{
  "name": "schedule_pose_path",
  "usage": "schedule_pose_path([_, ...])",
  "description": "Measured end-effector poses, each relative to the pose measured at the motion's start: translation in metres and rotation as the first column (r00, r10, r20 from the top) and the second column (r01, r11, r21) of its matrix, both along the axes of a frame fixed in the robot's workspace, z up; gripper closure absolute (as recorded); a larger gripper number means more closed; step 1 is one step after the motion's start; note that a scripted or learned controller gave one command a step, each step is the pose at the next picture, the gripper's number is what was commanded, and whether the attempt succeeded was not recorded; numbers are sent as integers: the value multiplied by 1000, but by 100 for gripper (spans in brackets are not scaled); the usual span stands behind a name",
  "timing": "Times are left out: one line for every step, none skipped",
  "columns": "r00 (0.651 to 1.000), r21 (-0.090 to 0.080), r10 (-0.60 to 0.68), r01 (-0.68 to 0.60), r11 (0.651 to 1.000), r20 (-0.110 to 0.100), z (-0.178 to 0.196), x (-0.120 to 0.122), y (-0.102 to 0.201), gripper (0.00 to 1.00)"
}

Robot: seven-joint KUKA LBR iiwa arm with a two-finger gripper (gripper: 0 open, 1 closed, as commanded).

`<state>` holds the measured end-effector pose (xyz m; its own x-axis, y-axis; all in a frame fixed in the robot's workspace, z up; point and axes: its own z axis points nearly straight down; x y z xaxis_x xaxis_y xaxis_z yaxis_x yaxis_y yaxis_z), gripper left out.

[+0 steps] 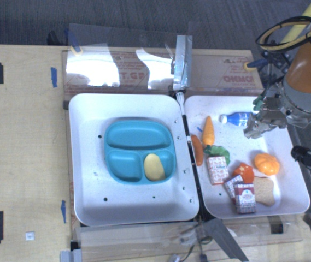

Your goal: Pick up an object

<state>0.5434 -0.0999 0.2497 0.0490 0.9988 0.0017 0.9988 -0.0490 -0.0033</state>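
Observation:
My gripper (255,127) hangs low over the back of the right bin (297,201), just right of a small clear bottle with a blue cap (234,119) that lies on its side. An orange fruit (267,164) sits in front of the gripper. Further left are an orange carrot (208,131), a darker carrot (198,149) along the bin's left wall and a green leafy piece (221,154). Nothing visibly hangs from the gripper.
Near the right bin's front lie a red-and-white carton (217,170), a red tomato (244,172), two small cartons (243,195) and a tan bread slice (264,191). The left bin (84,146) holds a blue divided tray (136,141) with a yellow lemon-like item (154,167).

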Motion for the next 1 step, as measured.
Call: schedule_pose_path([998, -4, -66, 66, 998, 9, 53, 5, -38, 100])
